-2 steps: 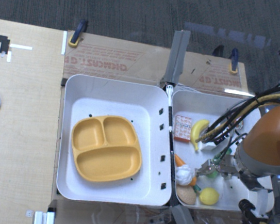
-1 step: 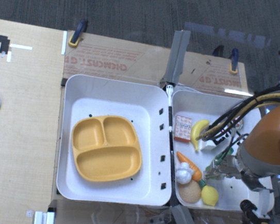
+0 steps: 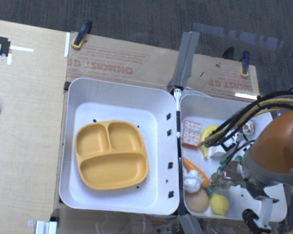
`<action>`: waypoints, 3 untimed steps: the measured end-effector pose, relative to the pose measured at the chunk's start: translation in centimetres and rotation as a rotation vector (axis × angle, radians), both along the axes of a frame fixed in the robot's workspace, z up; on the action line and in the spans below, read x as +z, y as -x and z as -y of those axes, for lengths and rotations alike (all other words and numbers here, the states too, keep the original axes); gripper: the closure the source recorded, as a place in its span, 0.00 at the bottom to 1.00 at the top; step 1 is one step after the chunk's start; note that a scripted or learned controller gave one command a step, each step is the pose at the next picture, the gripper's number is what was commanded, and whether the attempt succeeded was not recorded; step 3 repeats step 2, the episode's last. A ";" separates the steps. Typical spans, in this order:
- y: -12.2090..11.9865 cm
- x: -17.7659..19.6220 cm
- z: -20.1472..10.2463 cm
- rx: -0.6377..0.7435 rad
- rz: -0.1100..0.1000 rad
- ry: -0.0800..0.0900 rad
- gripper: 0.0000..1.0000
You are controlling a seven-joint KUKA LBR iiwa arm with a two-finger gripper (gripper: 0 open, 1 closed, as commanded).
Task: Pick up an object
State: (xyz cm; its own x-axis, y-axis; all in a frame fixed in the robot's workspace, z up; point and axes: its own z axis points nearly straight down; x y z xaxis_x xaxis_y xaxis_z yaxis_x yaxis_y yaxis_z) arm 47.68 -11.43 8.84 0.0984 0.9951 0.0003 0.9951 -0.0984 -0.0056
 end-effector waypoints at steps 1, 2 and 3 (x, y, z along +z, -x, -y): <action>-0.8 7.1 3.0 -0.379 -0.004 0.004 1.00; -0.1 16.9 0.1 -0.203 -0.004 0.005 1.00; -0.1 16.9 0.1 -0.203 -0.004 0.005 1.00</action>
